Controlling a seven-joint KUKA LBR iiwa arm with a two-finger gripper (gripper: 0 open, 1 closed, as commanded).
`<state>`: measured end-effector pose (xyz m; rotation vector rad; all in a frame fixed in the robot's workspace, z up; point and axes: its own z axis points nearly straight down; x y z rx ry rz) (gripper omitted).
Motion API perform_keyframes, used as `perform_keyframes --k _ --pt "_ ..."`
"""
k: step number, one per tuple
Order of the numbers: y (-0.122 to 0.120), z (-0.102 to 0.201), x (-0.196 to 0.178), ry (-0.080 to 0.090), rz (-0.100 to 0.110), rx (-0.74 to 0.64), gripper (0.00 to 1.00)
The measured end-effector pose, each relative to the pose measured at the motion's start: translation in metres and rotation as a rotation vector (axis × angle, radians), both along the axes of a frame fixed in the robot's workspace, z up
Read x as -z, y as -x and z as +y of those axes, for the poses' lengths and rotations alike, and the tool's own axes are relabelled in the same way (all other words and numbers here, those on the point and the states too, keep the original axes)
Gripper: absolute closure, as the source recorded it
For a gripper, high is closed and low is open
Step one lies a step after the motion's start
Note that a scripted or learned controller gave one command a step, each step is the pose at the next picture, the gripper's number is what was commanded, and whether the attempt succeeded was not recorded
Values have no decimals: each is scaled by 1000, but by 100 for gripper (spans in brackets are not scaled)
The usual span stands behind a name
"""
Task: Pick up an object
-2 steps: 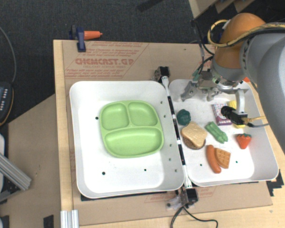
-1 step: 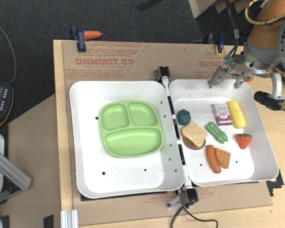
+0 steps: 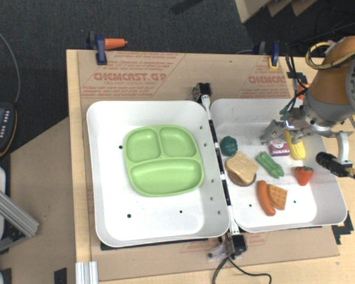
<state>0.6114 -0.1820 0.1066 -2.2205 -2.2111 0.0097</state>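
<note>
My gripper (image 3: pixel 283 130) hangs low at the back of the right bin (image 3: pixel 325 215), directly over a small purple box (image 3: pixel 279 148) and a yellow corn cob (image 3: pixel 297 147). Further forward in that bin lie a green pea pod (image 3: pixel 269 164), a bread slice (image 3: pixel 241 168), a dark green round piece (image 3: pixel 228 145), an orange sausage (image 3: pixel 265 198), a waffle piece (image 3: pixel 278 196) and a red strawberry (image 3: pixel 304 175). The gripper body hides where it meets the box and the corn.
The left bin (image 3: pixel 106 206) holds a green divided plate (image 3: pixel 163 160). A black clamp bar (image 3: pixel 218 158) runs between the two bins. The arm's grey and orange wrist (image 3: pixel 334 78) reaches in from the right, above the right bin's back corner.
</note>
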Motion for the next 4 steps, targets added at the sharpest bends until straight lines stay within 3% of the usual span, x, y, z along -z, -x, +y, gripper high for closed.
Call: perform_keyframes --k 1,2,3,4 --pt "31 23 15 13 -33 -5 0" --pt "28 20 2 18 -37 -3 100" --pt "29 21 4 16 -35 -3 0" --pt "7 45 16 12 -23 -5 0"
